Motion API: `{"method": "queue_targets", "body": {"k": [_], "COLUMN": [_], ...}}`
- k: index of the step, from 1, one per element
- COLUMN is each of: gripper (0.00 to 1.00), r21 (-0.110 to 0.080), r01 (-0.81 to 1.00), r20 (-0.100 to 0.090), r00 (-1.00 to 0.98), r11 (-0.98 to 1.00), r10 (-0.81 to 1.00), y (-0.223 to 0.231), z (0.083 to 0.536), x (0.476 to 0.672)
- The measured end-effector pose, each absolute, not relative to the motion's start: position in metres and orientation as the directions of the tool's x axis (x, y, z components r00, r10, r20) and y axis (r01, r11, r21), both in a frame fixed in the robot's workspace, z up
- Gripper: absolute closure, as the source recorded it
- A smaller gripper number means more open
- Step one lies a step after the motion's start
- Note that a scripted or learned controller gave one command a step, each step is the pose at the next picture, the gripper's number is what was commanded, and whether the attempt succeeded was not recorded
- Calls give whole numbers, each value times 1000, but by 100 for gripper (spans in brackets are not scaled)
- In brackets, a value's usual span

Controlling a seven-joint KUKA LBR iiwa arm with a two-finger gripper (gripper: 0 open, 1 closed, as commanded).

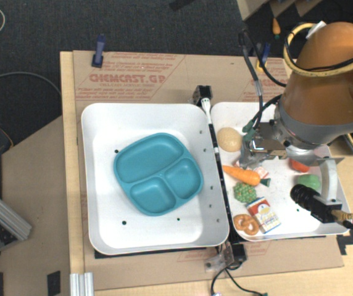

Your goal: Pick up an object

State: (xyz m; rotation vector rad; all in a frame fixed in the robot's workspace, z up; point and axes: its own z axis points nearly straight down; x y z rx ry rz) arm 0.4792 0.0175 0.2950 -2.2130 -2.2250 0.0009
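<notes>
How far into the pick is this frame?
Early. Done: the gripper is over the right bin, above the carrot. In hand: nothing visibly gripped. Left: grasp and lift; the carrot, pretzel and egg all lie in the bin.

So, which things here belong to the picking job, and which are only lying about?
Belonging to the job:
- gripper
- carrot
- egg
- pretzel
- small carton
- green toy

Only lying about:
- blue divided plate in the left bin
- blue clamp on the bench
</notes>
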Motion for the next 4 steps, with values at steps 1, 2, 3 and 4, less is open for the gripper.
{"method": "queue_targets", "body": {"k": [1, 2, 3, 4], "gripper": [100, 100, 100, 100], "r21": [-7, 14, 2, 4], "r01": [1000, 1000, 1000, 1000], "r20": [1, 6, 0, 0], "r00": [-6, -10, -1, -2], "r11": [6, 10, 1, 2], "r10": [1000, 1000, 1000, 1000], "y": [70, 134, 129, 130], "z": [252, 374, 377, 388], "x": [478, 480, 480, 480]}}
